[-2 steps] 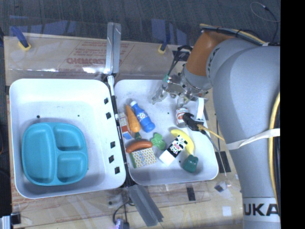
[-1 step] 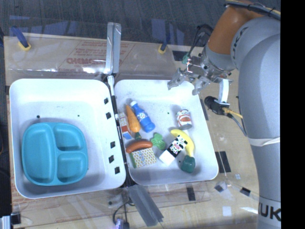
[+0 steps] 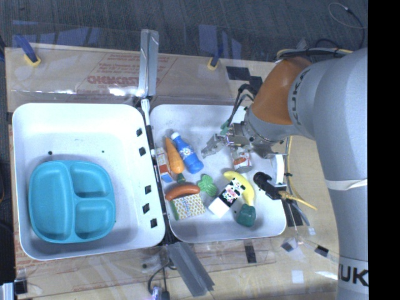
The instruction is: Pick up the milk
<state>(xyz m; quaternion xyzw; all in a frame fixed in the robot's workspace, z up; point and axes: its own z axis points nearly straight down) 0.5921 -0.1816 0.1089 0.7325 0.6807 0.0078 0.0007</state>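
While the end effector (image 3: pixel 220 140) hovers with fingers spread and nothing between them over the right bin (image 3: pixel 206 114), the milk carton (image 3: pixel 225 198), cow-patterned, lies nearer, touching the banana (image 3: pixel 242 186). Approach phase, I judge: next shift nearer and descend over it.

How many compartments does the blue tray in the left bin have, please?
3. The blue tray in the left bin has one long compartment down its left side, one at the upper right and one at the lower right. None looks hidden.
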